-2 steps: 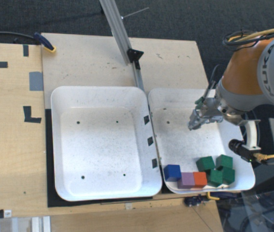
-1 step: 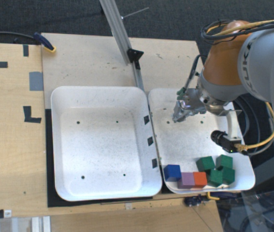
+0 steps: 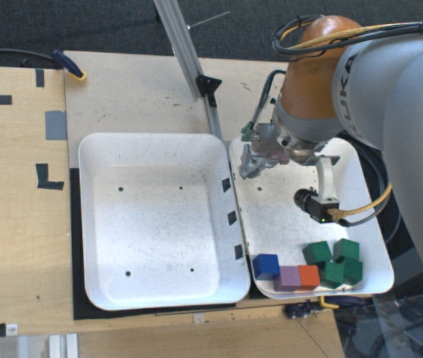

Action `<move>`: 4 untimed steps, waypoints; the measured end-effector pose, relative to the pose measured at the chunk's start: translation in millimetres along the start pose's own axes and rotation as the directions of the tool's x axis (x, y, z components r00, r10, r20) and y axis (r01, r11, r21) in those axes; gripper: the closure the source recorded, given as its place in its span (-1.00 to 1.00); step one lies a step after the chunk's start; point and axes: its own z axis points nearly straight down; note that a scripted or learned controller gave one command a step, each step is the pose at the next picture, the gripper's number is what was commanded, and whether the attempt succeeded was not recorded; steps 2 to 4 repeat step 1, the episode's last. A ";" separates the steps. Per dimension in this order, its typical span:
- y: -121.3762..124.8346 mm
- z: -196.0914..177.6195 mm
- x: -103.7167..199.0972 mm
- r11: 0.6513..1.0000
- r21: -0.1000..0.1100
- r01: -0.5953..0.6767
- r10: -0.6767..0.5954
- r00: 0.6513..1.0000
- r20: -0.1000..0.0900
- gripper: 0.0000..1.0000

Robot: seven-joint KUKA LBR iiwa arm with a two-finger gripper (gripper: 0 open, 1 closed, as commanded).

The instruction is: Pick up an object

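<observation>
Apparently searching, the pincer [image 3: 250, 162] hangs at the upper-left corner of the right bin [image 3: 371, 274], its grip state impossible to tell, well apart from the blue block [image 3: 266, 265] and other blocks clustered along the bin's lower edge.

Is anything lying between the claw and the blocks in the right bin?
Nothing visible. The claw sits over the far left part of the right bin; bare bin floor runs from there to the blocks clustered at the near edge.
</observation>
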 end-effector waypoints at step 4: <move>20.5 12.9 51.0 1.000 0.000 0.003 -0.003 1.000 0.000 1.00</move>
